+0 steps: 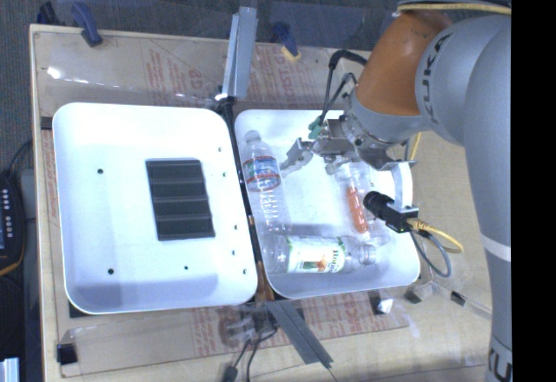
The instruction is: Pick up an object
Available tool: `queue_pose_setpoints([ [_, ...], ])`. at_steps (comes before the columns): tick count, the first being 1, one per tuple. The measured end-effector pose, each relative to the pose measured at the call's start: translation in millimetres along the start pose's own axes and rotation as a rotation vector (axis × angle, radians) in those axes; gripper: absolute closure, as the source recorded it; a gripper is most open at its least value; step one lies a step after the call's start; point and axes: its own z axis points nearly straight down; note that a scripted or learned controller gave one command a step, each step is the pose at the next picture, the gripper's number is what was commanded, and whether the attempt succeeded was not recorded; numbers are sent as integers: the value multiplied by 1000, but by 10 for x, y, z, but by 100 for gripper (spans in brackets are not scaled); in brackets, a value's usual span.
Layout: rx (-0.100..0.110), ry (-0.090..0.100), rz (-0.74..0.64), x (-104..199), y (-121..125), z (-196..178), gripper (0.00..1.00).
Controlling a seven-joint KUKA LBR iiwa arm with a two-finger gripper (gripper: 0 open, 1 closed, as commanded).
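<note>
clear plastic bottle with a green and white label [317, 254] lies on its side along the lower edge of the right bin [395, 280], its long axis left to right, cap toward the right. above it a second clear bottle [263, 176] runs up the frame by the bin's left wall, cap toward the top. right of centre lies an orange-tipped tube [356, 207], lengthwise up the frame. over it hangs the gripper [334, 153]; its spread cannot be told. left bin [87, 198] holds a black block [179, 198].

End effector [334, 150] fingers unclear; arm [452, 50] cut off right
</note>
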Motion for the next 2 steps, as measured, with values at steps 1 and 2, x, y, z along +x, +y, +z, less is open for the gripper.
queue_pose_setpoints([
  [1, -2, -2, 58, -637, 33, -181, 0],
  [2, -3, 0, -19, -784, -97, 28, 0],
])
